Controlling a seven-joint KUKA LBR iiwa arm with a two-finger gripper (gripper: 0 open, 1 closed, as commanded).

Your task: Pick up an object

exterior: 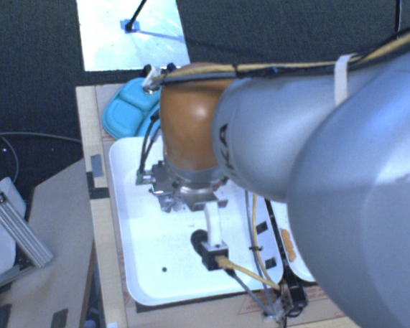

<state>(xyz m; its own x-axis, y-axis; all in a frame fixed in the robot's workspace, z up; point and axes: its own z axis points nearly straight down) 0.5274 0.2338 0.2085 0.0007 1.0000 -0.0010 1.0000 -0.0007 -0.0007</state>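
My gripper point(168, 198) hangs over the far half of the left white bin point(147, 273), under the orange band of the wrist. A light blue moulded object point(126, 111) lies at the far end of that bin, partly over its rim, up and to the left of the gripper and apart from it. Nothing shows under the gripper but bare bin floor. A sliver of an orange object point(289, 246) peeks out in the right bin point(302, 269), mostly hidden by the arm.
The big grey arm covers the right bin and the right half of the view. A tiny dark speck point(164, 269) sits on the left bin's floor near the front. A wooden bench edge point(104, 227) runs along the left.
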